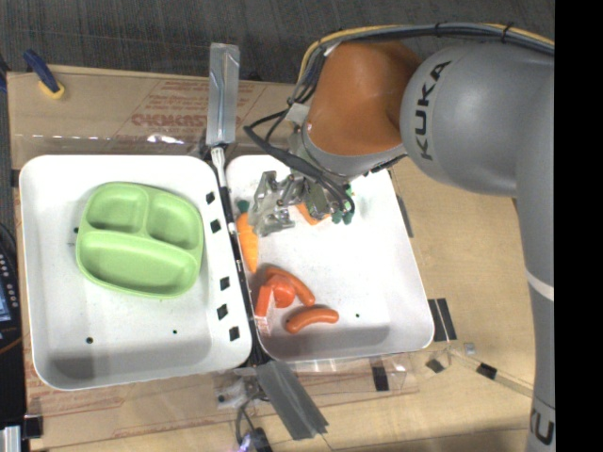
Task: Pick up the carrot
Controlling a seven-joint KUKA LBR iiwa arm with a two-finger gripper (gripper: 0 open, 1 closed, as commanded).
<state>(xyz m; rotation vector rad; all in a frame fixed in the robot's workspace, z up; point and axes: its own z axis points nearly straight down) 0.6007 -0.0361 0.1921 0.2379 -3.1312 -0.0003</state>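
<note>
The carrot (248, 240) is a slim orange piece lying along the left wall of the right bin (377, 252), with a small green bit at its upper end. My gripper (271, 215) hangs low over the right bin, just right of the carrot's upper end and close to it. I see nothing held in it. The grey arm with its orange band reaches in from the upper right and hides the bin's back part.
Another orange and green item (316, 215) lies partly under the wrist. A red piece (278, 290) and a red-orange sausage shape (311, 318) lie near the right bin's front. The left bin (47, 281) holds a green divided tray (141, 238).
</note>
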